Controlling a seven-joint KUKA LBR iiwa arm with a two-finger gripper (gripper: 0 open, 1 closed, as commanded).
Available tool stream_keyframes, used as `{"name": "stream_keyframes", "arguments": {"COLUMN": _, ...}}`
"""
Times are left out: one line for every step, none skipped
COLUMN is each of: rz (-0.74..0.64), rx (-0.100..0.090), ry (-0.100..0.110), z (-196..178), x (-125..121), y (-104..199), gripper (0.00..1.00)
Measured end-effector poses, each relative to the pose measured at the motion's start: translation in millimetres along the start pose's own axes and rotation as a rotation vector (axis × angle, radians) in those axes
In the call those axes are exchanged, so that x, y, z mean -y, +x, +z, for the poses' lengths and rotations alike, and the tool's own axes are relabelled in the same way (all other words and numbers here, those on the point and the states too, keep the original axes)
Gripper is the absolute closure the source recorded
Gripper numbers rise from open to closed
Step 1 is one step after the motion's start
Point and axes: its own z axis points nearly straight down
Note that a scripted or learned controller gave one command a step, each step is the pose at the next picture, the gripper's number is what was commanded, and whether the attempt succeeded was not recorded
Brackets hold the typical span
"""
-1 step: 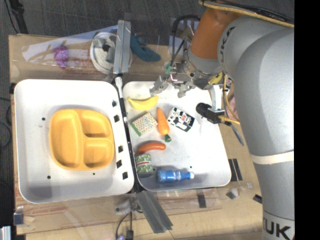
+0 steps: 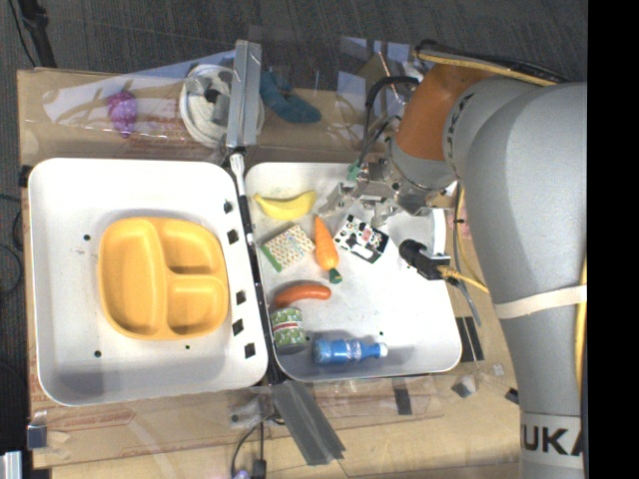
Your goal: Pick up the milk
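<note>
The milk (image 2: 360, 239) is a small black-and-white carton with red marks, lying in the upper middle of the right bin (image 2: 429, 317), just right of the carrot (image 2: 325, 246). My gripper (image 2: 365, 204) hangs over the far part of that bin, directly behind the carton and close above it. The grey wrist with its orange band (image 2: 427, 118) reaches in from the upper right. From this angle, contact between the gripper and the carton cannot be judged.
The right bin also holds a banana (image 2: 285, 205), a checkered box (image 2: 288, 246), a red sausage (image 2: 302, 292), a green can (image 2: 287, 325) and a blue bottle (image 2: 344, 350). A yellow divided tray (image 2: 165, 275) lies in the left bin (image 2: 60, 228). Clutter lines the bench's far edge.
</note>
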Motion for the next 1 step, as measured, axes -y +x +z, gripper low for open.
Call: {"name": "stream_keyframes", "arguments": {"rz": 0.076, "rx": 0.0, "ry": 0.0, "z": 23.2, "x": 61.6, "y": -10.3, "gripper": 0.0}}
